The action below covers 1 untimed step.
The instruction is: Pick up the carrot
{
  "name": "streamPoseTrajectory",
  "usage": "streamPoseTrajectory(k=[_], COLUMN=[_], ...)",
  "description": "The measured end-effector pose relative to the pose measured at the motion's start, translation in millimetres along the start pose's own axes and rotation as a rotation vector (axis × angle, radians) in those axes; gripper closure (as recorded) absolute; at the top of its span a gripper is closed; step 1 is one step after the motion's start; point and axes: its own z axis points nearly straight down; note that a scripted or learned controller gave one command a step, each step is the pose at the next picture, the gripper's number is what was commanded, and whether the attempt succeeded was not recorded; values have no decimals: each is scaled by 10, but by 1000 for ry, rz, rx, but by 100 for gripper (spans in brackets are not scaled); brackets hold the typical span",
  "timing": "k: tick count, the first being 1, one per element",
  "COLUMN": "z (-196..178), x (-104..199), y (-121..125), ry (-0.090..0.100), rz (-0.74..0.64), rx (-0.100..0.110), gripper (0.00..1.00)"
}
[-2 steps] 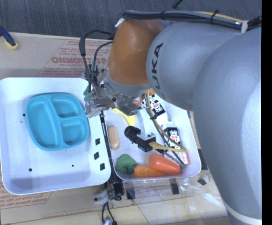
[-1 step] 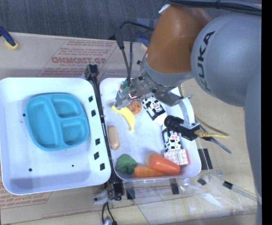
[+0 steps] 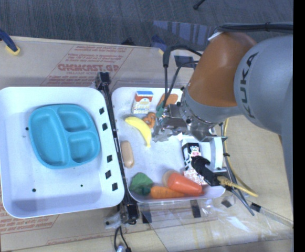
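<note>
The carrot lies along the front wall of the right bin, orange, with a green leafy top at its left end. A fatter red-orange vegetable rests against its upper right side. My gripper hangs under the big orange-and-grey wrist over the middle of the right bin, just right of the banana. It is well behind the carrot and not touching it. The wrist hides much of the gripper.
A small food box and orange pieces sit at the bin's back. A tan sausage-like piece lies by the left wall. A black-and-white carton is at the right. The left bin holds a blue divided plate.
</note>
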Motion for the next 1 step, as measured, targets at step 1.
streamPoseTrajectory(k=[1], z=[-888], x=[-522], y=[-53], ry=[-4], rz=[-338], rx=[-16], gripper=[100])
